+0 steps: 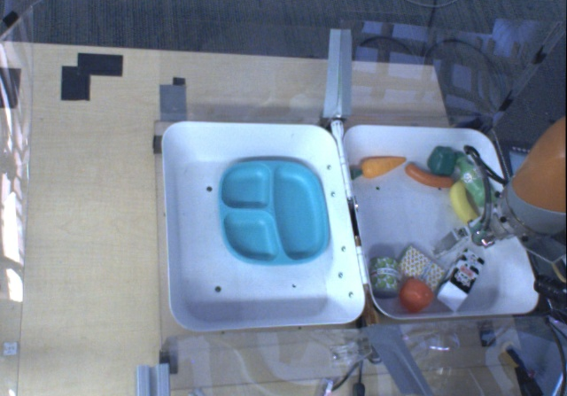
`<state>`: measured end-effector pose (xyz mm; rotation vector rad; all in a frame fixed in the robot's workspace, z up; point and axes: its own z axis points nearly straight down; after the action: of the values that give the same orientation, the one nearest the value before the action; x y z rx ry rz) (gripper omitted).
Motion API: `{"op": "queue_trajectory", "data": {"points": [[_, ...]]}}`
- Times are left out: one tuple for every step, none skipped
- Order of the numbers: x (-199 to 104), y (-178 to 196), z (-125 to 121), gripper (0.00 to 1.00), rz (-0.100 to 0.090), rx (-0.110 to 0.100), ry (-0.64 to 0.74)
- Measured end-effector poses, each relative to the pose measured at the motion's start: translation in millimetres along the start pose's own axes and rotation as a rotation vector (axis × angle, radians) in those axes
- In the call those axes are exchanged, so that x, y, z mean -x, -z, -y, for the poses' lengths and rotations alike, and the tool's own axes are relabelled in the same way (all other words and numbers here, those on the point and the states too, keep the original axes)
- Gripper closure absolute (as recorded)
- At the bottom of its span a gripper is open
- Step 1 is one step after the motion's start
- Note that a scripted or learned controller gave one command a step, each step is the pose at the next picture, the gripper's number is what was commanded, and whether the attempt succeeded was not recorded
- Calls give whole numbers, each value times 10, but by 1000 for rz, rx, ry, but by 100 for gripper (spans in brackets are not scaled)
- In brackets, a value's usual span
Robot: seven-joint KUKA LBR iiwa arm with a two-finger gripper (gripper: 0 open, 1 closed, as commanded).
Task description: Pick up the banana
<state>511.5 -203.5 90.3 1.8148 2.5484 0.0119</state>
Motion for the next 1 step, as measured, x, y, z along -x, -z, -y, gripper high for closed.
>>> {"op": "queue_trajectory", "data": {"points": [[11, 130, -36, 100, 4, 8, 1]]}}
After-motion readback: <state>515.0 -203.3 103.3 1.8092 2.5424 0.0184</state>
